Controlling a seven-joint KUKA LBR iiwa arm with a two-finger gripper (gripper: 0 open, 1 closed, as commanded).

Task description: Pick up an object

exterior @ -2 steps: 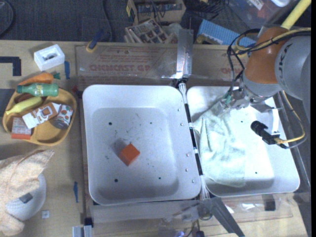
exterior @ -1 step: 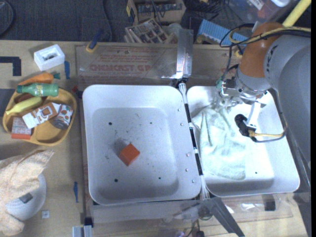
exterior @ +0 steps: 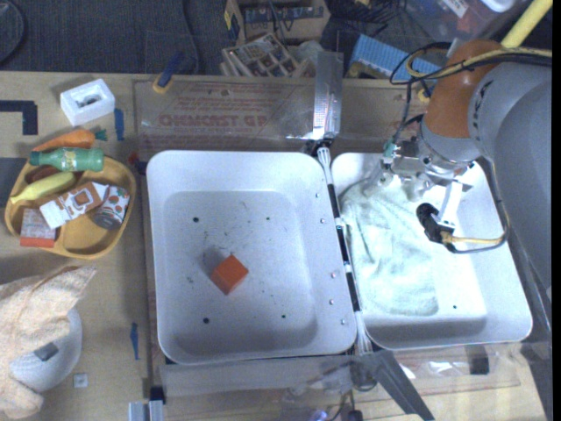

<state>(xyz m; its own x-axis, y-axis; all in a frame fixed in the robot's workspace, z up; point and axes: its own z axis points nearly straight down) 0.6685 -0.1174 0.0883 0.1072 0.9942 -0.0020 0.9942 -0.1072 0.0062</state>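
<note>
Two white bins sit side by side on the bench [exterior: 105,340]: the left bin [exterior: 175,182] holds an orange block [exterior: 230,274] near its middle, the right bin [exterior: 504,318] a crumpled pale cloth [exterior: 394,253]. The pincer [exterior: 405,175] hangs low over the cloth's upper edge by the far rim; I cannot tell how it is set. For a clean pick I would lift clear of the shared wall, then come straight down on the block, which has bare floor all round it.
</note>
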